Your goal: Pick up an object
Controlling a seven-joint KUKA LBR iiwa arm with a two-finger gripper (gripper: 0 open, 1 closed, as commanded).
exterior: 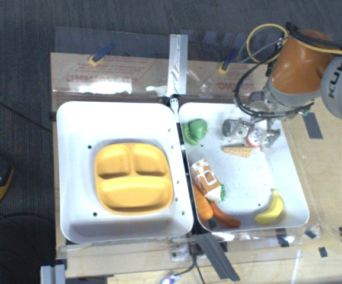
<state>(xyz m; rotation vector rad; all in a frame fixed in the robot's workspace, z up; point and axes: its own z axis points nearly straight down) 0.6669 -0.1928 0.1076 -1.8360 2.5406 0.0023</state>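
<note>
Here the tool (251, 132), jaw width unclear, hangs over the cone (237, 151) in the right bin (289, 170); it may slip.

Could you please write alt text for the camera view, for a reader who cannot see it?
A grey-and-orange robot arm lowers its gripper into the right white bin, near a wedge-shaped yellow toy. That bin also holds a green toy, small carton, carrot and banana; the left bin holds a yellow divided tray.

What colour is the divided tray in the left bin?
Yellow; the divided tray shows clearly in the camera view, lying in the left bin.
</note>
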